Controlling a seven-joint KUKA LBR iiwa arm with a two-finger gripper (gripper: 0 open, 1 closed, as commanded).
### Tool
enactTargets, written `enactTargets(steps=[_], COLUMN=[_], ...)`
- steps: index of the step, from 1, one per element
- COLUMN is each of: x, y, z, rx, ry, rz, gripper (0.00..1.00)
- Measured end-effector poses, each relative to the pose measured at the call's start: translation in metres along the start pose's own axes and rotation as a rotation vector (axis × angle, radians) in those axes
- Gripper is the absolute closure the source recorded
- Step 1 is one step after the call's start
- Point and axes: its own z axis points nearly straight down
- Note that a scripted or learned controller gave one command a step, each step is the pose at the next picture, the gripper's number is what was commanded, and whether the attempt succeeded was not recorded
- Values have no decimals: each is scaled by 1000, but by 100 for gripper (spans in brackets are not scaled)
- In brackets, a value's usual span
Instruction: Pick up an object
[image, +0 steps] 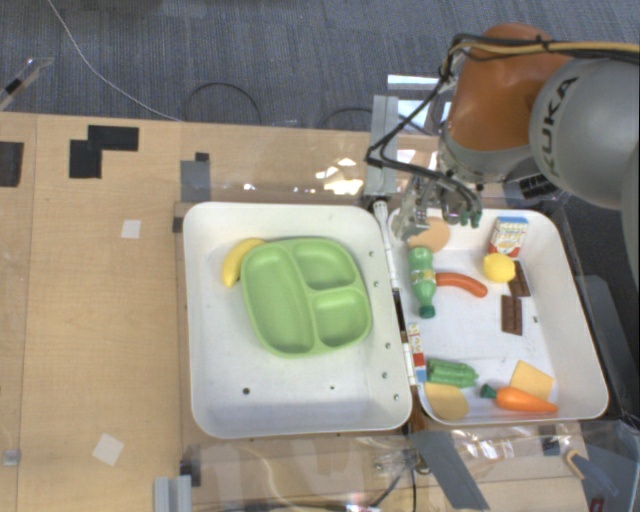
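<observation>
Two bins sit side by side on the surface, and I have the gripper (447, 208) hanging over the far left corner of the right bin (580, 330), just above a tan, bread-like piece (432, 238); from this slant I cannot tell how the gripper is set, and nothing I can make out sits in it. No particular target is named, so the nearest candidates are that tan piece and the green bottle (423, 280) lying just toward me from it, with a red sausage (461, 285) touching or nearly touching the bottle's side. My main worry is the corner: the tan piece lies close to the far wall and to the rim shared with the left bin (215, 400), so a descent that drifts could clip that rim, or push the piece against the wall instead of gripping it. The bottle looks round and could roll away. Cables (405, 135) loop beside the wrist and might snag on the metal bracket (385, 150) behind the bin. Freer room lies mid-bin, between the sausage and the chocolate bar (514, 303). The lemon (499, 267) and carton (508, 236) crowd the far right, and the carrot (524, 401), cheese wedge (531, 379) and green vegetable (452, 374) line the near wall.
</observation>
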Motion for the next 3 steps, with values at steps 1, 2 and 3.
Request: enactTargets(steps=[1, 2, 3], x=[8, 131, 131], y=[-35, -74, -73], z=[-109, -11, -12], rx=[2, 2, 2], ry=[-7, 12, 9], rz=[133, -193, -194], gripper=[100, 100, 0])
